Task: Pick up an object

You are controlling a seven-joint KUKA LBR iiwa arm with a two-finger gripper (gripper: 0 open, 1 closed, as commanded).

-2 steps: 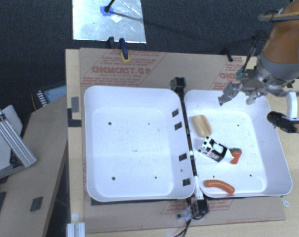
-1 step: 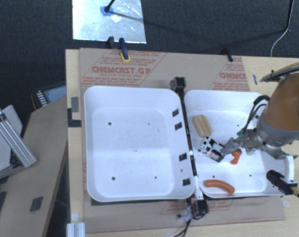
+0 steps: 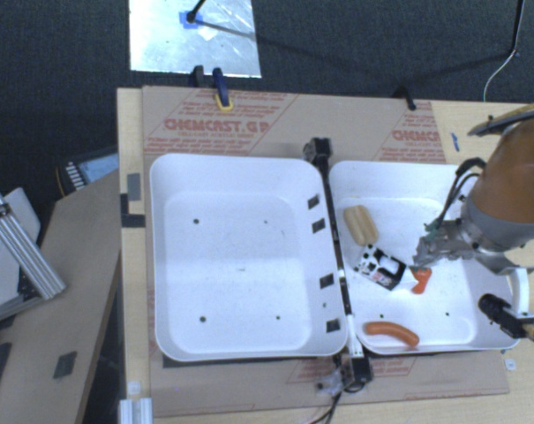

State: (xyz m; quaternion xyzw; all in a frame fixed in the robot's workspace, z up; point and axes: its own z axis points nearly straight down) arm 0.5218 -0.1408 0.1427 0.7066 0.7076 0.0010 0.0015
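Nearest the camera, an orange sausage-shaped piece point(image 3: 391, 332) lies along the front wall of the right bin point(image 3: 443, 347), well apart from the arm. Further in, a small orange-red object point(image 3: 421, 280) sits on the bin floor with the claw point(image 3: 432, 253) directly over it — its tip appears to touch or nearly touch the object's upper end, though from this slanted view I cannot tell how far the claw is open, nor whether anything is caught in it. Just to the left of that lies a black-and-white block point(image 3: 380, 268), and beyond it a tan, rounded piece point(image 3: 361, 224) lies near the divider. The left bin point(image 3: 174, 343) stands alongside on the worktop point(image 3: 275, 117).

The likeliest target is the orange-red object, since it lies right beneath the claw. The risk, as I judge it, is a glancing grip — the object is small and seems tilted, so a closing claw could pinch only its edge and flick it away, or nudge it toward the black-and-white block nearby. A descent too shallow would close on air; one too deep would press into the bin floor.
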